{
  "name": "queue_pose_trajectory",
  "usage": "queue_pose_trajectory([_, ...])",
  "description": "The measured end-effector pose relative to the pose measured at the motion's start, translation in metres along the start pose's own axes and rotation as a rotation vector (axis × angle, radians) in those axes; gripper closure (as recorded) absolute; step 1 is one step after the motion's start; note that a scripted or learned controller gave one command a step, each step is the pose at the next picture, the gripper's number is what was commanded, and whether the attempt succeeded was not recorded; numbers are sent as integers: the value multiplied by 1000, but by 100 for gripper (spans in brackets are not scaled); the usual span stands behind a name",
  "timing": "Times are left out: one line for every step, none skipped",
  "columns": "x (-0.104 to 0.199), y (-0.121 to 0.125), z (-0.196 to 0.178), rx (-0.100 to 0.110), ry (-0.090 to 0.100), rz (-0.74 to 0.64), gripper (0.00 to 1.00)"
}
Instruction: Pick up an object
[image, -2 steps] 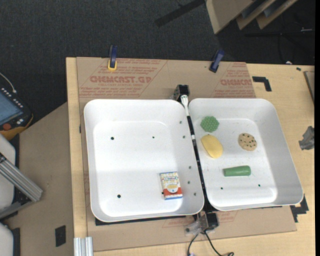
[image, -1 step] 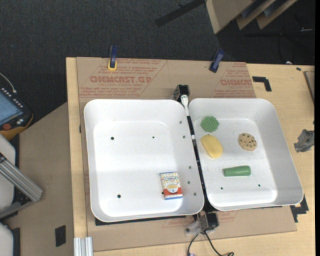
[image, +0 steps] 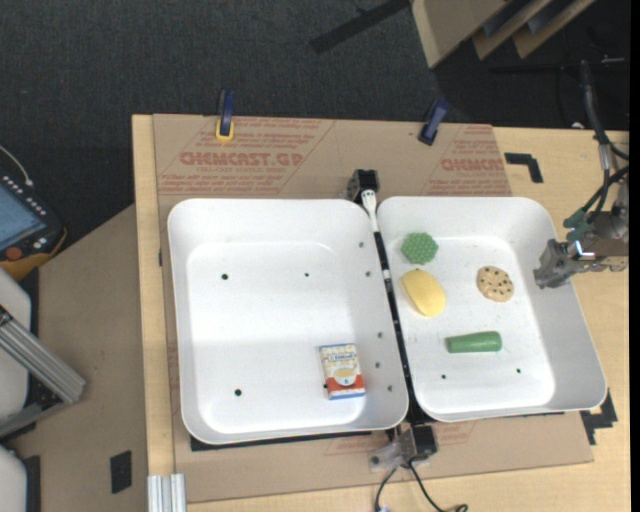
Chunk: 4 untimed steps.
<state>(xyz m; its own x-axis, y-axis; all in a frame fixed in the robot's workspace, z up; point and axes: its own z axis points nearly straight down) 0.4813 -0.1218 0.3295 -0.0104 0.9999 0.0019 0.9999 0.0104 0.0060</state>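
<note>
Yellow and rounded, the lemon-like piece (image: 424, 293) lay in the right bin (image: 560, 385), close to the divider between the two bins. It looked like a light, hard toy with a smooth skin, so a grip across its narrow middle seemed safest, since the curved ends would likely slip out. Just above it sat a green knobbly ball (image: 419, 247), near but apart; its bumps would probably give better purchase. To the right lay a flat cookie (image: 494, 283), thin and hard to get under. Below these rested a green cylinder (image: 473, 343) on its side, best pinched across its width. In the left bin (image: 200, 400) a small printed carton (image: 342, 371) lay near the front edge, light and flat-sided. The gripper (image: 555, 264) hung over the right bin's right rim, well apart from every object and holding nothing; whether it stood wide or narrow I could not tell.
</note>
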Motion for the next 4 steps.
queue_pose_trajectory([-62, -4, 25, 9, -3, 16, 100])
queue_pose_trajectory([-105, -3, -2, 1, -7, 14, 100])
queue_pose_trajectory([-102, -3, 21, 8, -1, 11, 100])
queue_pose_trajectory([-102, -3, 39, 8, -1, 11, 100])
